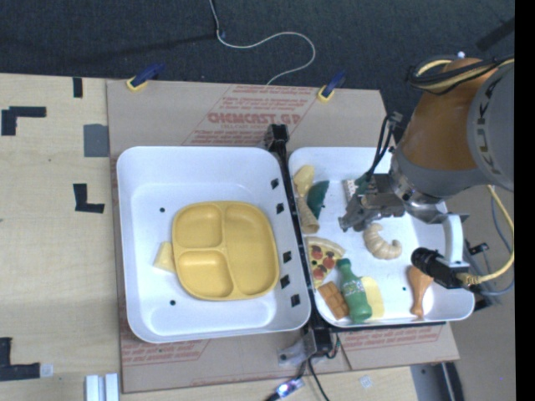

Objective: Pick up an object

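A: Gripper [358,211]?
B: Over the right bin [451,312] — grip state can't tell. Croissant [382,242] just beside it.
A: Clutter?
B: Pizza slice [322,257], green bottle [354,291], drumstick [420,289] nearby — yellow tray [224,251] in the left bin [134,224].

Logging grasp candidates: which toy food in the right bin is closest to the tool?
The croissant: pale tan, curled, just below the tool. The pizza slice, green bottle and drumstick lie farther toward the bin's near edge.

Grey arm [501,140] with orange band [443,132], black cables, dark metal fingers [355,215].
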`<action>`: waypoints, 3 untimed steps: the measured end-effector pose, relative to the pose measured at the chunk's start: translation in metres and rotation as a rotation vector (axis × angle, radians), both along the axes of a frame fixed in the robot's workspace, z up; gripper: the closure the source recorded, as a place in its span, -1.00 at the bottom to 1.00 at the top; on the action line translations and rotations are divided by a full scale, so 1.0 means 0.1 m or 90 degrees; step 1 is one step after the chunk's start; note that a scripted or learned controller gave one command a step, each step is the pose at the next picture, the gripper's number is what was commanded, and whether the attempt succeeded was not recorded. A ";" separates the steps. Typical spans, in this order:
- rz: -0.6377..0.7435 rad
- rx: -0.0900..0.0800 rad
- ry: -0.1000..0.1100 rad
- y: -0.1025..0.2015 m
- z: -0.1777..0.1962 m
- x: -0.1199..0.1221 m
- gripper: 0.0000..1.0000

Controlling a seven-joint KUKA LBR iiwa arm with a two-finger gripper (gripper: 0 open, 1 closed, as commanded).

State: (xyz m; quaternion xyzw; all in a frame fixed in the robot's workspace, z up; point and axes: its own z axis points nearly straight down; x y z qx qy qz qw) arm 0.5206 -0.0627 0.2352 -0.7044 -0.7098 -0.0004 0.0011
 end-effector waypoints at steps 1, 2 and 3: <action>0.000 0.000 0.001 0.49 0.01 0.03 1.00; -0.001 -0.001 0.002 0.98 -0.09 -0.13 1.00; -0.001 -0.001 0.002 1.48 -0.18 -0.18 1.00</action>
